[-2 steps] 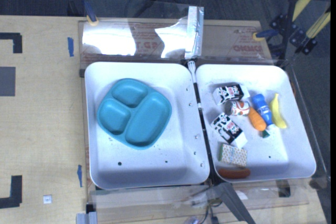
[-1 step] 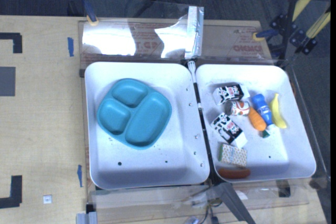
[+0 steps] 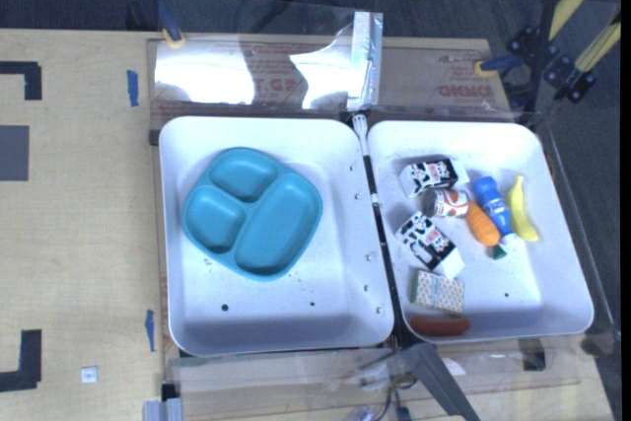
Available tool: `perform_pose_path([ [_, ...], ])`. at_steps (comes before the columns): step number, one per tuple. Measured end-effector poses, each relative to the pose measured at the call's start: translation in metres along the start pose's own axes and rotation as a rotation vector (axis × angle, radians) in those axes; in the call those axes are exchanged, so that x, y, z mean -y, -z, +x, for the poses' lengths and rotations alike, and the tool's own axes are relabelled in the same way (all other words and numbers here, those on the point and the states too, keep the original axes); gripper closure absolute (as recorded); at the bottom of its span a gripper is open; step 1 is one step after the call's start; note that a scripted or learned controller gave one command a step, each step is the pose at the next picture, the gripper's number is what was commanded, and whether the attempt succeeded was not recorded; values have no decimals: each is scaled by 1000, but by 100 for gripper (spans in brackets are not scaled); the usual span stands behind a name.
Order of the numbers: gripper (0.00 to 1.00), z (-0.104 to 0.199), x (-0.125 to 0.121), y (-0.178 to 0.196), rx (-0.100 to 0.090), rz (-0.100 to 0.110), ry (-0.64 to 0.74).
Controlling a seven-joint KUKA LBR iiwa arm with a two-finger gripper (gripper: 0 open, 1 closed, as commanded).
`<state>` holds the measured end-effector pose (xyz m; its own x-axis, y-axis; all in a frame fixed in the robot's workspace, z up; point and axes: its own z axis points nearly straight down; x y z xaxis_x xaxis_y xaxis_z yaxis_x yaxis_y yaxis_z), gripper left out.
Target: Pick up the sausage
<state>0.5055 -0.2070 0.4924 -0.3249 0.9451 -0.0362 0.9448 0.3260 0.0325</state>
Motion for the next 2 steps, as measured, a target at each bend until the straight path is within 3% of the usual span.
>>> perform_pose_path([
  [2, 100, -2, -3, 23, 12, -11, 2],
])
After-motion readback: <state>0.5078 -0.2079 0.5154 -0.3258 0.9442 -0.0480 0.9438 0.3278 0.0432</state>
